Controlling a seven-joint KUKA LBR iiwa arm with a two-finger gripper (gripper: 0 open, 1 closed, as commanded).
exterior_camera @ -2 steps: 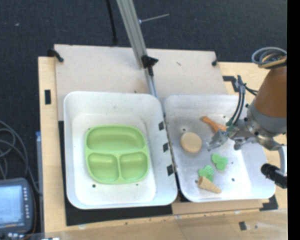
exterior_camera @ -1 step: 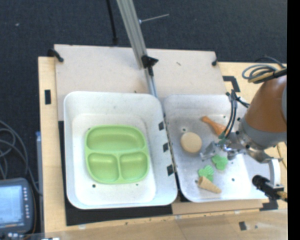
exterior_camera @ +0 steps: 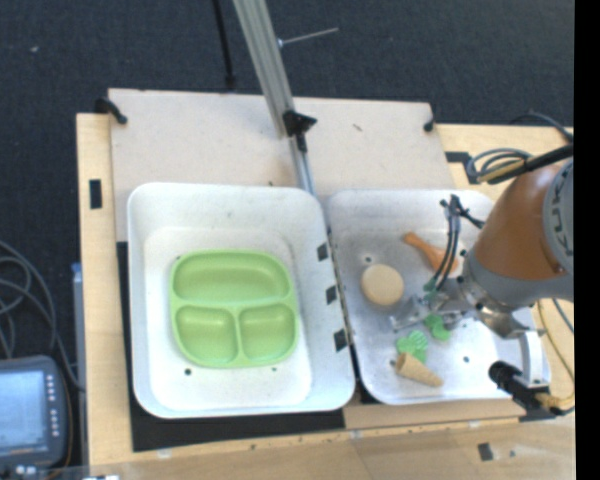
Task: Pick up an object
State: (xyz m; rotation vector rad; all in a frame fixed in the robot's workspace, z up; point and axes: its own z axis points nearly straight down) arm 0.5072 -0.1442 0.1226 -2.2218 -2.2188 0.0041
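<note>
Green toy (exterior_camera: 416,345) just below the jaws (exterior_camera: 427,315)

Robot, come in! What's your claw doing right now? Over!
Claw low in right bin, grip unclear. Tan round piece, green piece, cone close by. Divided green tray left bin.

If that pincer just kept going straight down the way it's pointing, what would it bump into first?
Most likely the small green toy lying on the floor of the right bin, since the pincer hangs just above it. Depth is hard to judge from this slanted view, so it might touch bare bin floor beside it.
</note>
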